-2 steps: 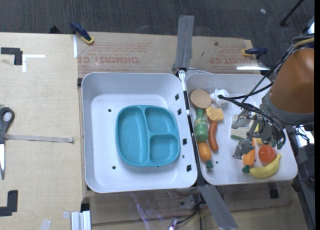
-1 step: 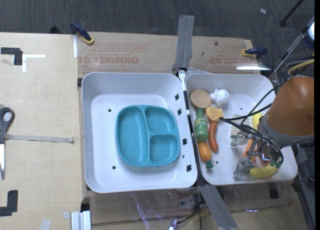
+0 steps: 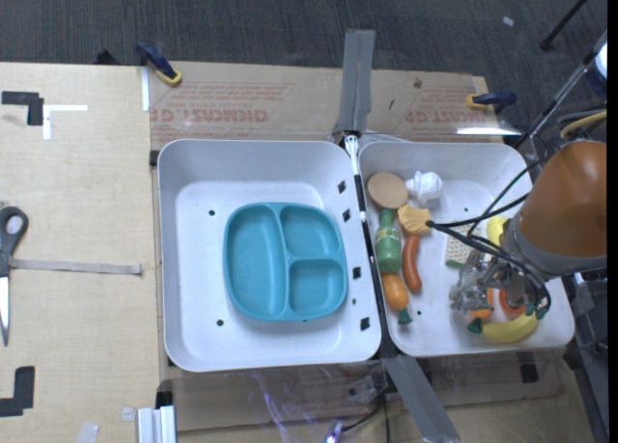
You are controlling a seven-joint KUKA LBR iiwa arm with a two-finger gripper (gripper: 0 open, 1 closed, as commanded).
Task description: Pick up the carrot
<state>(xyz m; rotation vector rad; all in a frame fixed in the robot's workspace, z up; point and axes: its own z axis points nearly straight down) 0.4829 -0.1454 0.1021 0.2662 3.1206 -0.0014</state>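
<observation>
The jaws (image 3: 480,298) hang over the banana (image 3: 510,328), well right of the carrot (image 3: 394,291); their spread I can't tell. They may grab wrong.

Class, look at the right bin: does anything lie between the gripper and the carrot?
Only bare bin floor is visible between them. The gripper is down near the banana; the carrot lies against the right bin's left wall, flanked by a sausage.

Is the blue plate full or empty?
Empty. The blue plate in the left bin shows bare blue in all three sections.
</observation>
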